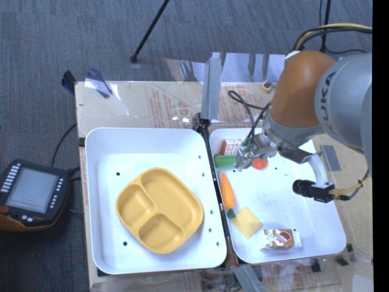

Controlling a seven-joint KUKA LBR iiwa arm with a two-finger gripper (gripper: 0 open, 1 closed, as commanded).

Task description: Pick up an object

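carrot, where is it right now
The carrot lies in the right bin, along its left wall, just below the gripper and above the yellow cheese slice.

Two shallow white bins sit side by side: the left bin (97,163) and the right bin (292,215). The left bin contains one item, a yellow divided plate (159,208) with three compartments. The right bin contains six small items: one toy carrot (227,191), one pale yellow cheese slice (246,222), one small brown-and-white packet (280,239), one red-and-white carton (231,147), one green piece (223,160) and one small red-orange round piece (261,163). One teach pendant (30,193) lies off the bench.
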